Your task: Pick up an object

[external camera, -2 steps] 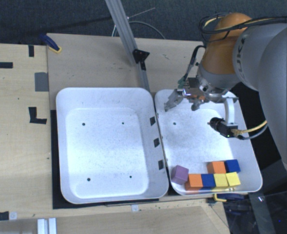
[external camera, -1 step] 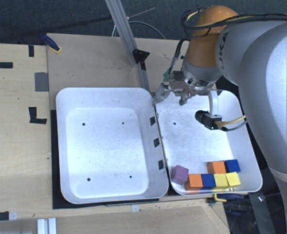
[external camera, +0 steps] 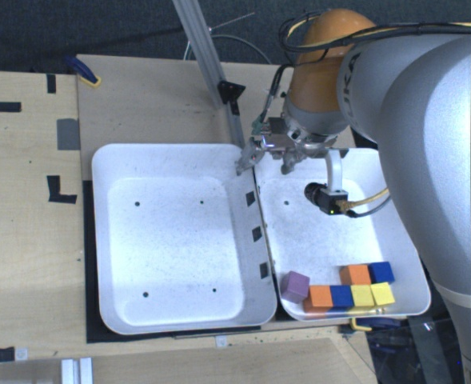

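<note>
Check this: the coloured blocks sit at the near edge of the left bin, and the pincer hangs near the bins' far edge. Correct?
No. The camera view shows the coloured blocks at the near edge of the right bin, not the left; the rest holds.

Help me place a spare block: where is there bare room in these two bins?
The left bin has a wholly bare floor. In the right bin, the middle is free, between the gripper at the far end and the blocks along the near rim. That near rim is crowded.
</note>
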Robot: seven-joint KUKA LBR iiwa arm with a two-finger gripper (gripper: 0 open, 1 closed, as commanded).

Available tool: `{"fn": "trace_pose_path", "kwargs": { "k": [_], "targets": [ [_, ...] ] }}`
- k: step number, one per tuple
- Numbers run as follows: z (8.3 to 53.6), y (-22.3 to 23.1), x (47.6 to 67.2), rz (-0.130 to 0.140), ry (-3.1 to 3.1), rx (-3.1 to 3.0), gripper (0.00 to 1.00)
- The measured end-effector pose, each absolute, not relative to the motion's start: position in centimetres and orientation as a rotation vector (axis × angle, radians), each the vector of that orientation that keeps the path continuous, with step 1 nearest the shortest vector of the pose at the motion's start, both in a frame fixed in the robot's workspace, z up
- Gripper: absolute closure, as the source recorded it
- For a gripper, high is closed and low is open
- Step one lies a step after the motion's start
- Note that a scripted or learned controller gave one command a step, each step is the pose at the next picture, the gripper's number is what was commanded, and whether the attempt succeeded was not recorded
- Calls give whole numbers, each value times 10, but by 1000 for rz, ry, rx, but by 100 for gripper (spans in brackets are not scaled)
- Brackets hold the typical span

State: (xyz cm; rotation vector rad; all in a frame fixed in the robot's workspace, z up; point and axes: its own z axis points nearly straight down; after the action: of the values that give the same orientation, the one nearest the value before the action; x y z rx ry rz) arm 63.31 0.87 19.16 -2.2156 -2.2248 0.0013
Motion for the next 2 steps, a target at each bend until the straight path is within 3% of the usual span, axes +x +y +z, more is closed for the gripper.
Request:
{"fn": "trace_pose_path", "kwargs": {
  "k": [1, 2],
  "targets": [
    [192, 42, 640, 0, -2226, -2215, 0],
    [193, 39, 640, 3, -2223, -2219, 0]
  ]
}}
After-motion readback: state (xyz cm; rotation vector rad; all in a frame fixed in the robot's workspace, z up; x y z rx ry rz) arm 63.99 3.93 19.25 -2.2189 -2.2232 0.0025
